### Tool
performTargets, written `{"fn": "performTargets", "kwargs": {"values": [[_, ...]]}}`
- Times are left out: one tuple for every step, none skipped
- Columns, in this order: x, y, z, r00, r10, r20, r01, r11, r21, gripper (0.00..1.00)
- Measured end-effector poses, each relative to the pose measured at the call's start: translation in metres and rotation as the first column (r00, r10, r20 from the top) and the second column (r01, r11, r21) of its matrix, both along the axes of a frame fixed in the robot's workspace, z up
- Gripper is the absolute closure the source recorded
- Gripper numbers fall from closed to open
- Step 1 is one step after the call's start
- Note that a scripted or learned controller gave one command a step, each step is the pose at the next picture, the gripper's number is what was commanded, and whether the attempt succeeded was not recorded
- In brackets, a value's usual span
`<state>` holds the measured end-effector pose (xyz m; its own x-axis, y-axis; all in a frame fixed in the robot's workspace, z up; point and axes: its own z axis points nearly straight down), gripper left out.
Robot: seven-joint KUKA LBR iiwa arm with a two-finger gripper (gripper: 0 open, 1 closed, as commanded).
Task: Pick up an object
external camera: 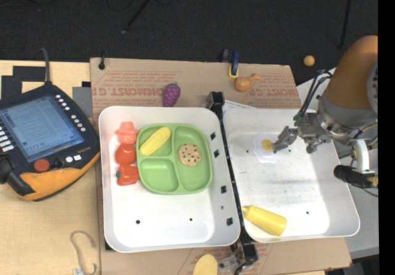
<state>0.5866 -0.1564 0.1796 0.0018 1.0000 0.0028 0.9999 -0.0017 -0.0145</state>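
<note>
Reaching in from the right, the grey arm with its orange band hangs over the right bin (pixel 345 218), 1 of 2 shallow white bins set side by side on the bench. Its gripper (pixel 285 142) sits low over the upper middle of that bin's floor, angled down and toward the left. Whether the gripper is open or closed cannot be made out at this size.

Just to the gripper's left lies a small yellow object (pixel 266 144), resting on a pale patch of the bin floor. It looks very close to the gripper tip, perhaps touching, but nothing can be seen held. This is likely the thing being reached for, and it lies leftward of the gripper along the line the gripper already points. It is too small to give a long axis.

A yellow mustard bottle (pixel 266 219) lies on its side at the near left corner of the same bin, well apart from the gripper, its long axis running left to right with a slight downward tilt.

The left bin (pixel 123 224) holds a green divided plate (pixel 162 178) bearing a corn cob (pixel 153 140) and a cookie (pixel 189 155), with red toy pieces (pixel 126 153) beside it.
</note>
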Motion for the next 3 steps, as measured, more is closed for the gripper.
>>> {"fn": "performTargets", "kwargs": {"values": [[0.003, 0.0, 0.008, 1.0, 0.002, 0.014, -0.002, 1.0, -0.003, 0.0], [-0.004, 0.009, -0.047, 1.0, 0.003, 0.008, -0.003, 1.0, -0.001, 0.0], [-0.004, 0.012, -0.095, 1.0, 0.003, 0.01, -0.003, 1.0, -0.001, 0.0]]}}
